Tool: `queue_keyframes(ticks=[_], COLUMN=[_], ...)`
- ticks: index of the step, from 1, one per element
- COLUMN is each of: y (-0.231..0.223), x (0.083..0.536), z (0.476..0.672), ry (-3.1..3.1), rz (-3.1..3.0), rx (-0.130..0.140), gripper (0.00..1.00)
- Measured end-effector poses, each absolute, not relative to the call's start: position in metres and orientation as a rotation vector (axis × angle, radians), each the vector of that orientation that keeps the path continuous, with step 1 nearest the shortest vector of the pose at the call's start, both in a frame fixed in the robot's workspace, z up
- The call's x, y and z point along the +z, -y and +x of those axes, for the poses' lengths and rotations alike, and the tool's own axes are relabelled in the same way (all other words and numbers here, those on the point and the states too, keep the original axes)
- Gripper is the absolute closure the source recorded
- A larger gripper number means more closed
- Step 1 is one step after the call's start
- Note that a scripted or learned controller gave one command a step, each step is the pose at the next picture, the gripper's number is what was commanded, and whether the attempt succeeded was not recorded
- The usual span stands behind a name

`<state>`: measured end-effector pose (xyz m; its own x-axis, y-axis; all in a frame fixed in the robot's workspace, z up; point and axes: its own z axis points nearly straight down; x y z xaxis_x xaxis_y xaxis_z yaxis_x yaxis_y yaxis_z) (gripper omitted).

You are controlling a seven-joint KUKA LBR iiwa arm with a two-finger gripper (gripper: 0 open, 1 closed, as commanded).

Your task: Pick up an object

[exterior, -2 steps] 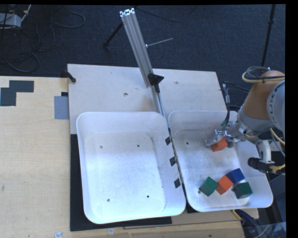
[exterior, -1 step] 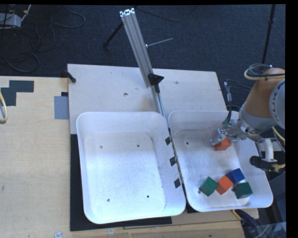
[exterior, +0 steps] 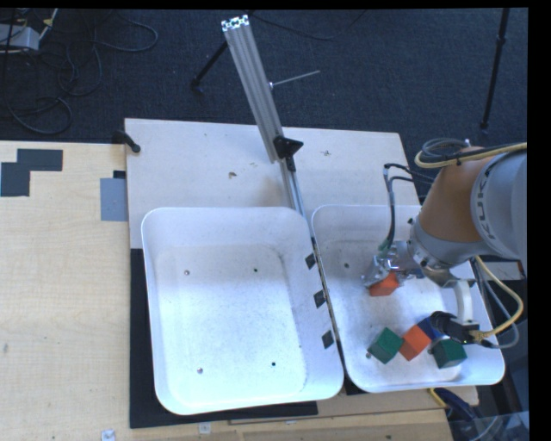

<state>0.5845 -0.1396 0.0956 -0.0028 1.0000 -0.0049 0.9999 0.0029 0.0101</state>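
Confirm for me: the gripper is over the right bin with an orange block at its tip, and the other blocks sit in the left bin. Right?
Not quite. The camera view shows the other blocks, green block, orange block, blue block and dark green block, in the right bin, not the left. The gripper is over the right bin, an orange block at its tip.

No readable text

No letters, numbers, brands or labels can be made out — the only marking is a black-and-white checker pattern (exterior: 235, 22) at the top of the slanted metal rail (exterior: 258, 90), upper middle of the frame.
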Motion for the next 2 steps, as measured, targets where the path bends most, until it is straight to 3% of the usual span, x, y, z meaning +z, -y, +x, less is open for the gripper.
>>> queue_keyframes(ticks=[1,2], y=[0.1153,0.1177], x=[0.1223,0.1303], z=[0.5383,0.5387], ry=[-2.223,-2.219], rz=[2.227,2.231], rx=[-0.003,-0.005], gripper=[1.00,1.00])
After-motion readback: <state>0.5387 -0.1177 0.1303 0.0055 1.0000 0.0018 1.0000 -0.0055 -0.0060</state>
